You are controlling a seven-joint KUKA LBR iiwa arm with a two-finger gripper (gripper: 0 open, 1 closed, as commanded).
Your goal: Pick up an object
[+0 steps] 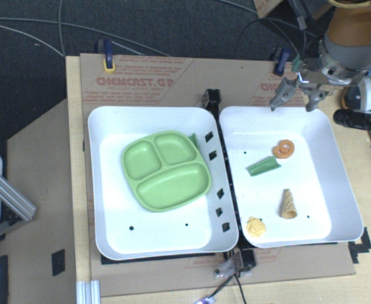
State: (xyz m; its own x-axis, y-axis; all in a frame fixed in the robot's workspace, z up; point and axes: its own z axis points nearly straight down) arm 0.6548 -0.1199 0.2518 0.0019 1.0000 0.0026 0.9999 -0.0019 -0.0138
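Observation:
The right bin point(325, 138) holds several small items: an orange ring-shaped piece point(284, 149), a green stick-like piece point(263, 166), a tan cone point(288, 204) and a small yellow piece point(256, 227). My gripper point(295, 101) hangs above the bin's far rim, well behind the orange ring. Its two fingers are spread apart with nothing between them. The grey arm with its orange band rises toward the top right.
The left bin point(109, 138) holds a green divided plate point(166, 170). Black clips line the seam between the two bins. Cables run across the dark floor behind the cardboard-covered bench. A blue clamp point(109, 54) sits at the bench's far left corner.

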